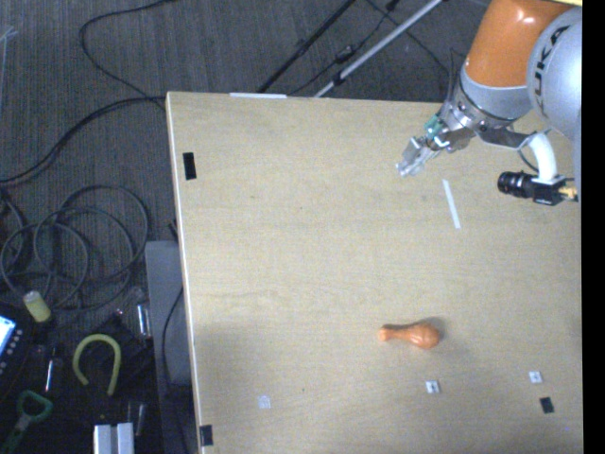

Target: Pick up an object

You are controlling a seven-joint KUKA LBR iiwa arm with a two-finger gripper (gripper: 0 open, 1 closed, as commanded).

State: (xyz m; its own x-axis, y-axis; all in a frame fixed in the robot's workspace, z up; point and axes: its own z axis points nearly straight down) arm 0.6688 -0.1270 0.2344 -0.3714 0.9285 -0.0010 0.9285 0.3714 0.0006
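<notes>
On the floor at far left: coiled black cables (76,244), one green U-shaped piece (97,359). One pale wooden bench (312,253) fills the centre and right, with one black marker (189,165) near its left edge. One orange pear-shaped object (411,334) lies flat on the bench, lower right of centre, long axis roughly left-right. One thin white stick (452,203) lies above it, well apart. One tool (412,159), on the grey arm with orange band (515,36), hovers upper right, well apart from the orange object. Whether its fingers are wide or narrow cannot be told.
</notes>
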